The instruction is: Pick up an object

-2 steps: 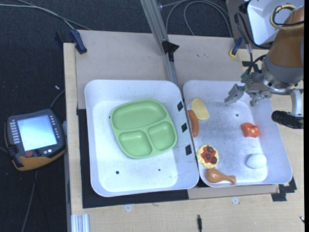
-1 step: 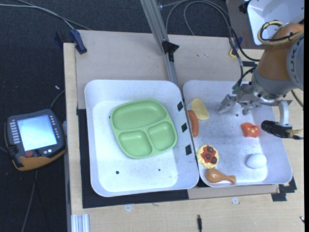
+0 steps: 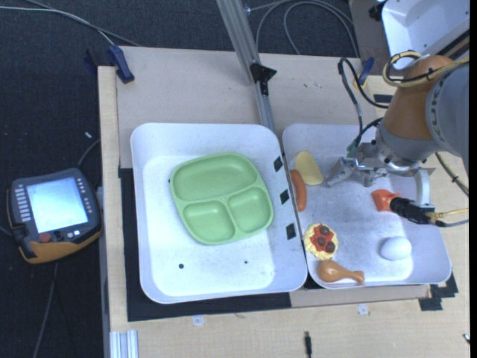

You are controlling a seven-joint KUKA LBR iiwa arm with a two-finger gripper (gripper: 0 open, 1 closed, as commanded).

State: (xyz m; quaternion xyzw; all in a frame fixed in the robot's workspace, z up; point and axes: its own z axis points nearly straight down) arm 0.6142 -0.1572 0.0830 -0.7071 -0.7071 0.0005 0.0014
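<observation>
Left bin (image 3: 149, 200): only the green tray (image 3: 221, 198), out of reach. Right bin (image 3: 440, 263): hot dog (image 3: 299, 189) and yellow piece (image 3: 308, 168) at 9 o'clock of the hand (image 3: 356, 170), pizza toy (image 3: 321, 239) and drumstick (image 3: 339, 273) at 7, orange piece (image 3: 383, 198) at 4, white egg (image 3: 395, 248) at 5. Hand open, holding nothing, over bare floor. Risk: closing here grabs air; egg likely to roll off the fingers.

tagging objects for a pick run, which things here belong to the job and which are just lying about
Job: end effector; right white bin items: yellow oval toy, red sausage, small pizza, tan drumstick, white egg, orange piece.

Lying about: green divided plate, handheld screen pendant, blue clamp.
</observation>
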